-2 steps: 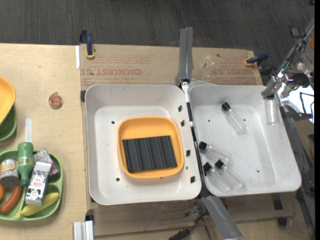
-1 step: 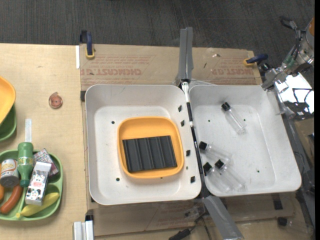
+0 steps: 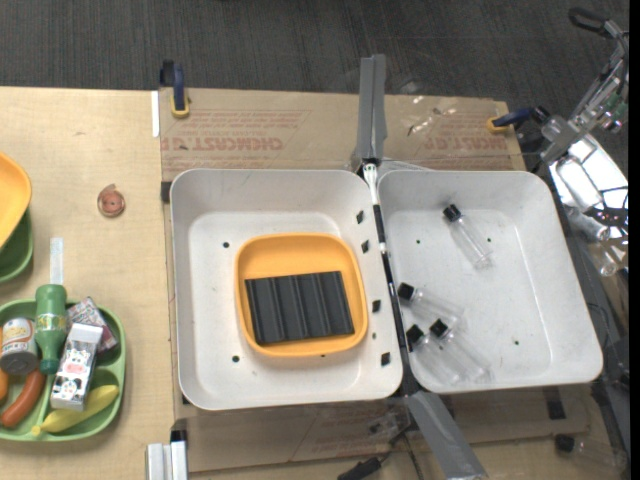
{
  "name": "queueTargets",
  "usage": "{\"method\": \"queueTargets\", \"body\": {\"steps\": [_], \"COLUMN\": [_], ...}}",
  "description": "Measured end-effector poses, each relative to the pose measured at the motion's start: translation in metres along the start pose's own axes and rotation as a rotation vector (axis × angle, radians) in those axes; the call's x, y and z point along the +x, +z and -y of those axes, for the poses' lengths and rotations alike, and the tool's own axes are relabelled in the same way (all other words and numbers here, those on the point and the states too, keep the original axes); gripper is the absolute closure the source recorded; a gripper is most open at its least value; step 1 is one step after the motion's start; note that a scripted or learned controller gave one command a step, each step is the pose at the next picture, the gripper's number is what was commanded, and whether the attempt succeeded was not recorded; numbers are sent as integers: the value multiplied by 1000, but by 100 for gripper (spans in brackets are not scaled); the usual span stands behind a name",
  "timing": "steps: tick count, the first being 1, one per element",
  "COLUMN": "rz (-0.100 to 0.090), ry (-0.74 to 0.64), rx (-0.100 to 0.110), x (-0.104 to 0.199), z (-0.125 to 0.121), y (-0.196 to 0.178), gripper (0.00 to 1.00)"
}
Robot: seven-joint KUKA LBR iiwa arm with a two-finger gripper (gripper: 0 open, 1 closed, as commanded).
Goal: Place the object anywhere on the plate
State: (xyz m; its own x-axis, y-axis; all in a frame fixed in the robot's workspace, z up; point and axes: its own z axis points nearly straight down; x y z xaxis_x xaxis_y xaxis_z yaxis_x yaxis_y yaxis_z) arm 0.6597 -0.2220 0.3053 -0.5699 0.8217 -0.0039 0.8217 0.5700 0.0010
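An orange square plate (image 3: 300,250) sits in the middle of the left white bin (image 3: 203,298). A dark grey ridged rectangular block (image 3: 300,306) lies flat on the plate, inside its rim. The right white bin (image 3: 545,288) holds several clear vials with black caps: one (image 3: 466,235) toward the back and others (image 3: 424,299) (image 3: 447,340) near the front left corner.
On the wooden bench at the left stand a green tray of toy food (image 3: 60,373), an orange bowl (image 3: 10,203) at the frame edge and a small pink disc (image 3: 112,201). Cables and metal gear (image 3: 590,158) crowd the right side beyond the bins.
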Motion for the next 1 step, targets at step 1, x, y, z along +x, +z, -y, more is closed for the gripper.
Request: {"method": "queueTargets", "body": {"steps": [1], "rz": [0], "ry": [-251], "rx": [-1], "x": [-1], "z": [0], "y": [-96], "gripper": [100]}}
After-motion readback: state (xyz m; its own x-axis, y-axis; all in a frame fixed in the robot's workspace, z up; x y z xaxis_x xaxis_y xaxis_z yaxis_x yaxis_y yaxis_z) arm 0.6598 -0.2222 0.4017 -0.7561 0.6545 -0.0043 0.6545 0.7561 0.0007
